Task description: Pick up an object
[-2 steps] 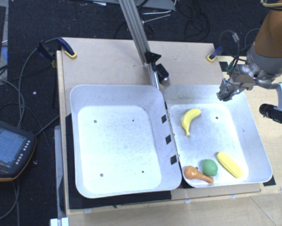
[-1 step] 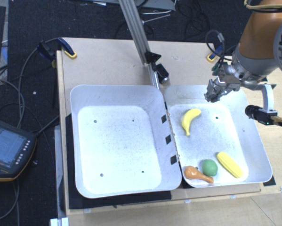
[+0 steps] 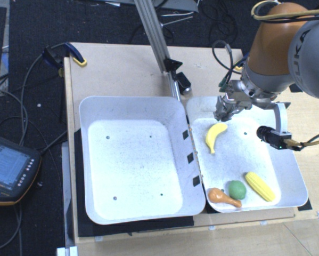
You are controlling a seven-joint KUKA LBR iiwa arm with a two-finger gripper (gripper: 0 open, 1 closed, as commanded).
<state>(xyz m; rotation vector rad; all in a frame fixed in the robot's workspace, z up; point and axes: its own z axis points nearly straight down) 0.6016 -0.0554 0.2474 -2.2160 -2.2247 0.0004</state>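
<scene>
In the right bin (image 3: pixel 287 167) lie a yellow banana (image 3: pixel 214 136), a green round fruit (image 3: pixel 236 189), a yellow corn cob (image 3: pixel 260 186) and an orange-brown pear-like piece (image 3: pixel 222 197). My gripper (image 3: pixel 223 114) hangs at the back of this bin, just above the banana's upper end. Nothing shows between its fingers, and the dark wrist parts hide how far apart they stand.
The left bin (image 3: pixel 95 116) sits beside the right one, joined by a raised white divider (image 3: pixel 188 143). A slanted metal pole (image 3: pixel 154 31) rises behind the bins. A black camera module (image 3: pixel 271 136) hangs from the arm over the right bin.
</scene>
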